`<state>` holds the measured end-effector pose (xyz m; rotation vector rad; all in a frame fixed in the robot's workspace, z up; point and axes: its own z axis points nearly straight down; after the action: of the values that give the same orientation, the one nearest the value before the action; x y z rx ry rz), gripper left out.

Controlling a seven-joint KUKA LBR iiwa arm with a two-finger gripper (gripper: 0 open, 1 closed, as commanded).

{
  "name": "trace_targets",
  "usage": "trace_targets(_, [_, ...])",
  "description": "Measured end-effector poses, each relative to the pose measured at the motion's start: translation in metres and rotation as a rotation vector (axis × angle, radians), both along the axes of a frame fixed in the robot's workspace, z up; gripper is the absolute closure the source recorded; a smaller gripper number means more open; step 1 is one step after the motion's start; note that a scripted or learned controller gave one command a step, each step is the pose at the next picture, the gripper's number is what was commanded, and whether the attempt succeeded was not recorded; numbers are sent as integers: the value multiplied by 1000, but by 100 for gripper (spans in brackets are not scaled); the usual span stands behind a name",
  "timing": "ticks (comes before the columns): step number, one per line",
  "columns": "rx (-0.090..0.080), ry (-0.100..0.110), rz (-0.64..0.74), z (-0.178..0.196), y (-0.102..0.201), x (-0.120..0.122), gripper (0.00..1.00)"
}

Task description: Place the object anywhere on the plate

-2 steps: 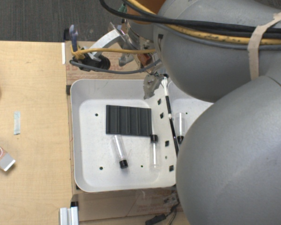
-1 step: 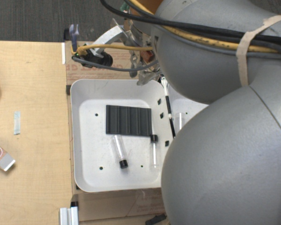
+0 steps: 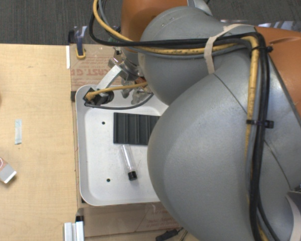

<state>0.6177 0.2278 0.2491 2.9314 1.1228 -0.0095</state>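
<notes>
A clear tube [image 3: 128,162] lies in the bin [image 3: 93,185], at 6 o'clock from a black block [image 3: 133,128]; the pincer [image 3: 121,69] is blurred, perhaps apart, I cannot tell.

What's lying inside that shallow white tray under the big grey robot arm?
Inside the shallow white tray lie a black ribbed rectangular pad and a clear plastic tube with a black cap. The big grey robot arm covers the tray's right part, so anything there is hidden.

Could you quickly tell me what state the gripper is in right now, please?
Gripper: over the white bin's far edge; open or closed cannot be told.
</notes>
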Motion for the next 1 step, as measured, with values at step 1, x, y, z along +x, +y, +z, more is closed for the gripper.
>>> trace_targets(1, [1,-1,-1,0,0,0,0])
